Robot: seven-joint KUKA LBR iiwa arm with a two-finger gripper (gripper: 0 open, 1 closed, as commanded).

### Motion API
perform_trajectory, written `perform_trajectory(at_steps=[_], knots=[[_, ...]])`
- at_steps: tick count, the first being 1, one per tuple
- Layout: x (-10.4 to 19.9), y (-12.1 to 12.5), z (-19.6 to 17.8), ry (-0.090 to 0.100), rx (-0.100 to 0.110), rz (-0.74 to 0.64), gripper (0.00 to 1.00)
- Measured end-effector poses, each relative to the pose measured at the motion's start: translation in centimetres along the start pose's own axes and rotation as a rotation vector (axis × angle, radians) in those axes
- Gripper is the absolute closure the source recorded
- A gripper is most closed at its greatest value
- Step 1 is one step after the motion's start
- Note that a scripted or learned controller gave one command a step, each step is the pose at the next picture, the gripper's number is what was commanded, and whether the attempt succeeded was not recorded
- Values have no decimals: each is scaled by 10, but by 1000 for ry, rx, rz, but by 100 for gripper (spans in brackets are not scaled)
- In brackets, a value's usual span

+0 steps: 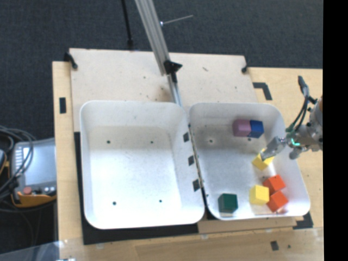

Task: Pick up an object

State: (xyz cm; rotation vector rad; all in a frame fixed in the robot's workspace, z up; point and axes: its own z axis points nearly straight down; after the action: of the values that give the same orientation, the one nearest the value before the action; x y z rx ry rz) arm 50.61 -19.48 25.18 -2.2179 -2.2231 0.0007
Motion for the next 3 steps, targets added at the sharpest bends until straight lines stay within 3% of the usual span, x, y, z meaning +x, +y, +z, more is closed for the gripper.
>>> perform_trajectory(at_steps=[1, 2, 3], knots=[[0, 1, -1, -1, -3, 1, 0], [8, 4, 50, -1, 2, 4, 0], [9, -6, 104, 0, 4, 3, 0]])
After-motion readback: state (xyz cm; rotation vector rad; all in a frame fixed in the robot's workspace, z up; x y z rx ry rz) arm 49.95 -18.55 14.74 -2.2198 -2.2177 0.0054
